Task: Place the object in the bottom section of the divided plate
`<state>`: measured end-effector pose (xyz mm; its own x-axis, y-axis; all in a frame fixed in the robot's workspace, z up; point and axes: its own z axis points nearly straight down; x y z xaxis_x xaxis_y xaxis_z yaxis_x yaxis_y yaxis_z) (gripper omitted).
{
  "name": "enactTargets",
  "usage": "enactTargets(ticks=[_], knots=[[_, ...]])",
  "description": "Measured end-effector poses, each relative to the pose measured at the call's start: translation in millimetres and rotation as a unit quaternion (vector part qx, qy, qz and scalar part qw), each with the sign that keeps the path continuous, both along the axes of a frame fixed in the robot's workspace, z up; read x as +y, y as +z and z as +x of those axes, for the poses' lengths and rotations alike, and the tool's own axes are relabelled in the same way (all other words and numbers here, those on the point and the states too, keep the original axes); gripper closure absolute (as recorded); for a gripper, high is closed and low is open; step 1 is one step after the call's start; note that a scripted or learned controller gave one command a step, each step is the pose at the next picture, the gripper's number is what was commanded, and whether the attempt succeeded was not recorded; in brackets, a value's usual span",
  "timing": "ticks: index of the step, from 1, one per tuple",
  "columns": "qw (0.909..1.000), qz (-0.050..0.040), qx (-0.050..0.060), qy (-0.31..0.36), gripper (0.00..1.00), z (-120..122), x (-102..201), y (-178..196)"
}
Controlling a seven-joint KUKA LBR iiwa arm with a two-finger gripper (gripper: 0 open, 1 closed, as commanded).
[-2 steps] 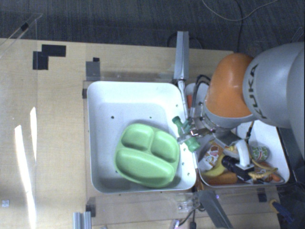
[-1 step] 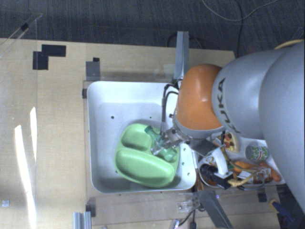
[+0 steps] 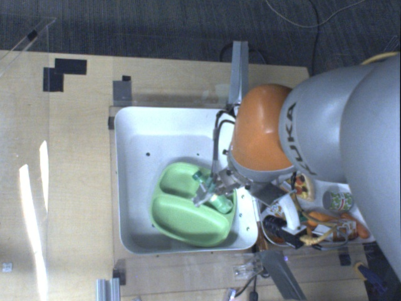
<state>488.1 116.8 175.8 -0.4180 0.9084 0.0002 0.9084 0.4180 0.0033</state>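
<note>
A green divided plate (image 3: 185, 218) lies in the left white bin (image 3: 138, 168), toward its front right. Its large bottom section faces the bin's front wall, and a smaller section (image 3: 177, 178) sits above it. My gripper (image 3: 208, 193) hangs over the plate's upper right part, at the ridge between sections. A small teal, see-through object (image 3: 220, 203) lies right at the gripper tip, over the plate's right section. Whether it is held or resting on the plate is hidden by the wrist. The orange band (image 3: 263, 137) and grey arm cover the bin's right side.
The right bin (image 3: 250, 221) holds several cluttered items: a dark bowl (image 3: 276, 229), a small printed can (image 3: 339, 200) and orange pieces (image 3: 322, 218). The arm hides most of that bin. The left bin's back and left floor are bare white. A metal post (image 3: 239, 68) stands behind the bins.
</note>
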Motion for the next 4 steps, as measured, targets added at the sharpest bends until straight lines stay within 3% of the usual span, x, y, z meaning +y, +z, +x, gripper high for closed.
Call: enactTargets(ticks=[1,2,3,4], knots=[[0.9997,-0.0002,0.001,-0.024,0.00,-1.1,75.6,-11.3],[0.9990,-0.0003,-0.001,-0.044,0.00,20.2,31.4,152.2],[0.9921,-0.0003,0.000,-0.126,0.00,37.6,73.3,141.9],[0.9807,-0.0009,0.001,-0.196,0.00,-0.9,95.1,134.4]])
